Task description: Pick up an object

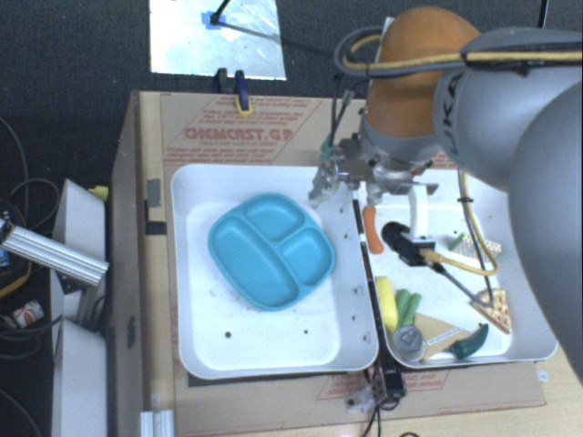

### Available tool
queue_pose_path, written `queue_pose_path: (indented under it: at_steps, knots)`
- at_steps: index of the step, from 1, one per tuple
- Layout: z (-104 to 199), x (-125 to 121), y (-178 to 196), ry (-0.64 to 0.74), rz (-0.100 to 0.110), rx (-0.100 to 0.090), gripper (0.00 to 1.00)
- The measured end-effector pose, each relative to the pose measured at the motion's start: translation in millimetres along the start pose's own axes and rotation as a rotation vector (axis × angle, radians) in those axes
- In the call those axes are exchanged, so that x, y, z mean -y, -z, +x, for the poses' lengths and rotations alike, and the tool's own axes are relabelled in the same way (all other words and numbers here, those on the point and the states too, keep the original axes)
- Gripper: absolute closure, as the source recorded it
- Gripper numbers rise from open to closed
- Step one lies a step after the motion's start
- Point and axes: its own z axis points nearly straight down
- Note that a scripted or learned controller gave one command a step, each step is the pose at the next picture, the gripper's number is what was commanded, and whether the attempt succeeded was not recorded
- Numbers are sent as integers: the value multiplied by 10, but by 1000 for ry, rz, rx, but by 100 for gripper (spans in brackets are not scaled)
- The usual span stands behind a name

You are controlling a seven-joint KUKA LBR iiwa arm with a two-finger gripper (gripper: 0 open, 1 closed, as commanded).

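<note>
Dark carpeted floor surrounds a cardboard-topped bench; a shiny metal sheet lies behind.

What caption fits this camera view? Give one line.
Grey arm's gripper hovers over the bins' divider beside a blue three-compartment plastic plate.

- Red block lettering reading "CHEMCAST GP" runs across the brown cardboard sheet lying under the two white bins, just above the left bin's far rim; smaller red print on either side of it is too fine to read.
- More red print on the cardboard's near edge is illegible.
</note>
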Motion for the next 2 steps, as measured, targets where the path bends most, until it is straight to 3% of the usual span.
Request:
queue_pose_path:
  at_steps: [1,2]
  knots:
    - [-590,-190,-434,0,-1,0,0]
    - [-194,515,-610,3,0,-2,0]
